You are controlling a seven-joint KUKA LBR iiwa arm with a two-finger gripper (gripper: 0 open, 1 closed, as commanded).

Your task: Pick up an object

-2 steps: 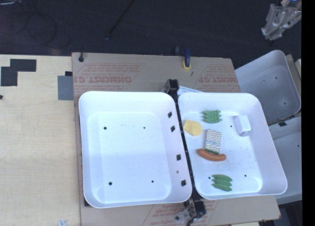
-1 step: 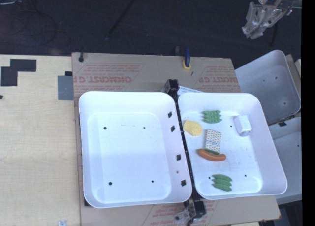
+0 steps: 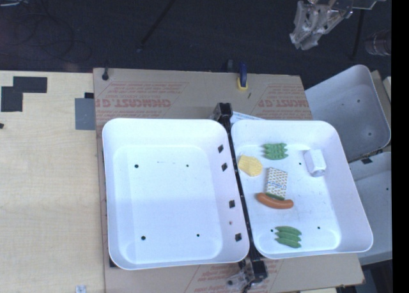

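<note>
On the tabletop point(image 3: 51, 189), two white bins sit side by side; the left bin point(image 3: 166, 196) lies bare while the right bin point(image 3: 332, 221) carries the small things to be picked: a hot dog point(image 3: 275, 202), a patterned packet point(image 3: 277, 182), a yellow piece point(image 3: 250, 166), two green pieces and a white cylinder point(image 3: 315, 161). The gripper point(image 3: 311, 27) hangs high beyond the bins, carrying nothing, its opening impossible to judge. The pick seems not yet begun; next comes a descent over one chosen item.
</note>
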